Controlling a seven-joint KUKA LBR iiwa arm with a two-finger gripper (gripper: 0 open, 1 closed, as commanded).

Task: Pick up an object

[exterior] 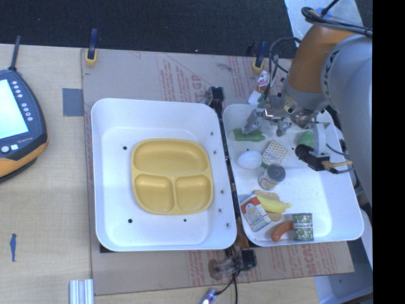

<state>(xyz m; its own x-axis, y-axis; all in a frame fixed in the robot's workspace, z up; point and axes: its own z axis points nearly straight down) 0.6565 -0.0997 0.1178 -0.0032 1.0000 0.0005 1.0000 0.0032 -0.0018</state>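
Camera view shows you the gripper [266, 120], fingers apart and holding nothing, low over the right bin [345, 195] by a green scrap [247, 133]; next, close on it.

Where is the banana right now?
The banana lies in the right bin, toward its near end, beside the small carton and above the carrot.

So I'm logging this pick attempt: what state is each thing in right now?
gripper: low over the right bin's far end, fingers unclear
yellow divided tray: flat in the left bin, compartments bare
small can: lying tilted in the right bin
green can: on its side, near corner
banana: lying across a small carton
white ball: resting loose
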